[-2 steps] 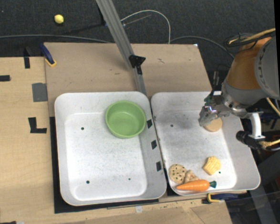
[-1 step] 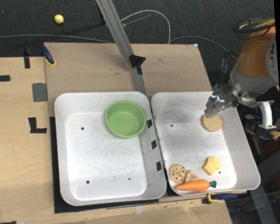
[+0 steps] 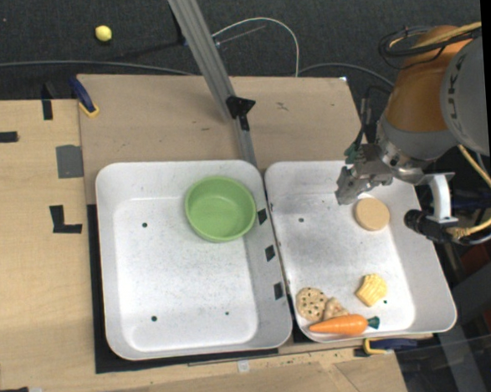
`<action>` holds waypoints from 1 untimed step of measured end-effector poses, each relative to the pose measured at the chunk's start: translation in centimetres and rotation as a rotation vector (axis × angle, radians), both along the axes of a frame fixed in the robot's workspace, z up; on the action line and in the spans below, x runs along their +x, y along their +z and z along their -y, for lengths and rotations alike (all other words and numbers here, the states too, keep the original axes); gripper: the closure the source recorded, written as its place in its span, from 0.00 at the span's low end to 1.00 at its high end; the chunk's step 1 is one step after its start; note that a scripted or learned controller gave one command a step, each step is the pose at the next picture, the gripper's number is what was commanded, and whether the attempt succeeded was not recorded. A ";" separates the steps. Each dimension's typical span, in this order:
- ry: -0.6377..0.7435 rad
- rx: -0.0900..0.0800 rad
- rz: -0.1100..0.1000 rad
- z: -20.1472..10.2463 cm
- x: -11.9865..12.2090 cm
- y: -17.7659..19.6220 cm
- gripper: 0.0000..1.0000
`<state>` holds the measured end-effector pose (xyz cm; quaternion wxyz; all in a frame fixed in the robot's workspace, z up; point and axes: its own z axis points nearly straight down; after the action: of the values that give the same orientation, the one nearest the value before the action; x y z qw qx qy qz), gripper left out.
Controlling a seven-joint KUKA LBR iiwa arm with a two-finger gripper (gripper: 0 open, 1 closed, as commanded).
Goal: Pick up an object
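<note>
In the right bin (image 3: 421, 304) lie a round tan disc (image 3: 372, 215), a yellow wedge of cheese (image 3: 370, 289), a brown cookie (image 3: 310, 301) and an orange carrot (image 3: 343, 326) along the front wall. My gripper (image 3: 351, 187) hangs over the bin's back right part, just left of and above the tan disc, close to touching it. Nothing shows between its fingers. The left bin (image 3: 136, 316) holds a green bowl (image 3: 220, 208) at its back right corner.
A grey slanted pole (image 3: 206, 55) rises behind the bins, ending at a black clamp (image 3: 240, 107). The arm's orange band (image 3: 422, 78) and cables fill the right side. A yellow ball (image 3: 103, 32) lies on the dark floor far back left.
</note>
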<state>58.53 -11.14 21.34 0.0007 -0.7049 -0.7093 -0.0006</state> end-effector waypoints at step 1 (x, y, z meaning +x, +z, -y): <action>0.000 0.000 -0.003 -5.5 -0.8 -0.8 1.00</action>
<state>57.68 -5.66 20.52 0.0018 -0.7049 -0.7093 0.0003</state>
